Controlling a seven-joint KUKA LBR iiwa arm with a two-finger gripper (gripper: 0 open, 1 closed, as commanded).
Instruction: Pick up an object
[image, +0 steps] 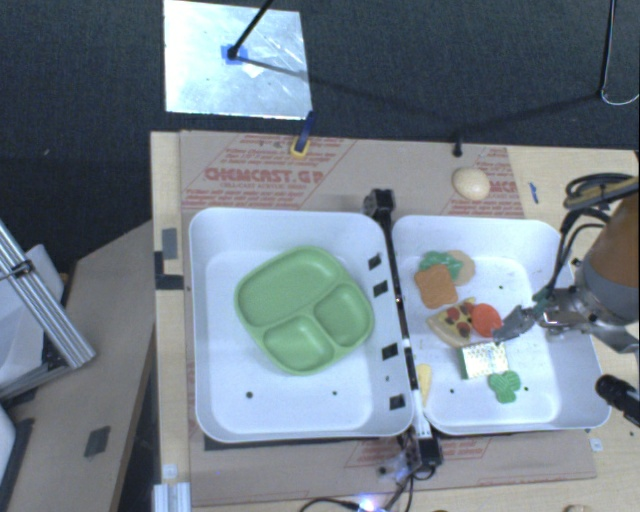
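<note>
In the camera view you see the arm (610, 270) coming in from the right, cut off by the frame edge, so you only get its wrist and the cables looping above it. The gripper (512, 325) hangs low over the right bin (540, 240), its tip dark and blurred; you cannot tell whether it is spread or closed, and nothing can be made out in its grasp.

Just left of the tip, touching or nearly so, sits a red tomato-like toy (485, 318), partly overlapping a pizza slice toy (455, 325) further left. Directly below the tip lies a small green-and-white speckled block (482, 359), and just beyond that, lower right, a green broccoli-like piece (506, 386). Up and left of the tip you find a brown cookie-shaped toy (436, 288) lying over a green leafy piece (445, 265); their shapes merge and are hard to separate. A pale yellow piece (424, 379) lies at the bin's left wall, half hidden by the divider (398, 300).

Far left of the gripper, the left bin (230, 400) holds a green compartment plate (303, 310). Above and slightly left of the gripper, outside the bins, an egg-like object (470, 182) rests on the cardboard (260, 175).
</note>
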